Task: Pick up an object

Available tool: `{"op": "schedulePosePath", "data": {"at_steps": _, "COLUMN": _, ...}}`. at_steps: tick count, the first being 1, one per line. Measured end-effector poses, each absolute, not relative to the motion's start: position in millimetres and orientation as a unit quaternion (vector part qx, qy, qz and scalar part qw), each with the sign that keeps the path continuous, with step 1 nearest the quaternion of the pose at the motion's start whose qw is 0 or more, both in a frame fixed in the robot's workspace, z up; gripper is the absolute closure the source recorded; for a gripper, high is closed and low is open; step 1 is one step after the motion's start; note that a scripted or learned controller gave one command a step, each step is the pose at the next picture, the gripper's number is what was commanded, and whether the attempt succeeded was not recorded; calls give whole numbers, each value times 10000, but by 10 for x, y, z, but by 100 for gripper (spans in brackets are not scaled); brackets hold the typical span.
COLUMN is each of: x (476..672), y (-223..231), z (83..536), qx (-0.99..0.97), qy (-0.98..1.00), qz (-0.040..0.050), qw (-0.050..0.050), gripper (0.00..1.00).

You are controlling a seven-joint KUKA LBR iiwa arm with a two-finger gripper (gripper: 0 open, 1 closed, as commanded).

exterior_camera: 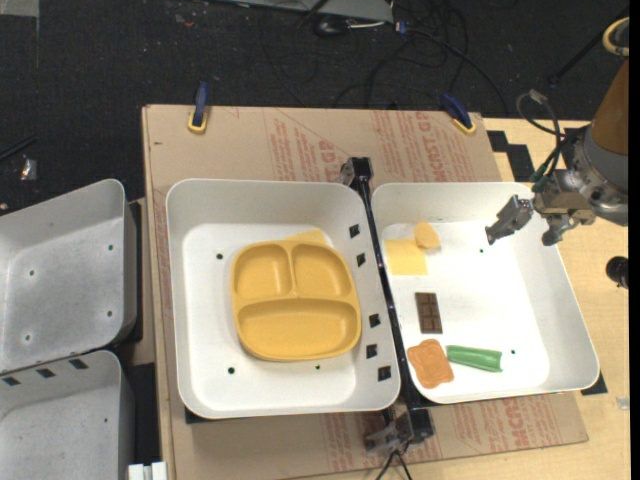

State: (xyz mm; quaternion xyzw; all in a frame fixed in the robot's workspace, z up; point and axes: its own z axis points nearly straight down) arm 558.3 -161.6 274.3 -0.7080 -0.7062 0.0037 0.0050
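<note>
Leftmost, the left bin [190, 268] holds a yellow divided tray [296, 301] near its middle, with a pale yellow sheet edge peeking out at the tray's 12 o'clock. Next, across the black divider, the right bin [560, 298] carries five small items, all in its left half. A pale yellow square slice [405, 257] lies near the divider, and a small orange-yellow lump [427, 235] sits just beside it at about 1 o'clock. Below them is a dark brown chocolate bar [429, 312]. At the bar's 6 o'clock lies an orange cracker-like piece [431, 363], and a green pepper-like piece [474, 358] lies close to that at 3 o'clock.

Rightmost, the gripper [530, 224] hangs over the upper right part of the right bin, its two dark fingers spread apart with nothing between them. From the claw, the lump and slice lie at about 9 o'clock, well apart; the chocolate bar at 8 o'clock; the green piece and cracker at about 7 o'clock, farther off.
</note>
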Motion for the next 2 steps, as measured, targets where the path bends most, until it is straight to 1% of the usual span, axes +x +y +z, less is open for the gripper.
{"op": "schedulePosePath", "data": {"at_steps": 1, "x": 5603, "y": -1609, "z": 2810, "qx": -7068, "qy": -7074, "qz": 3, "qw": 2, "gripper": 0}}
{"op": "schedulePosePath", "data": {"at_steps": 2, "x": 5594, "y": -1562, "z": 2371, "qx": -7074, "qy": -7068, "qz": 13, "qw": 18, "gripper": 0}}
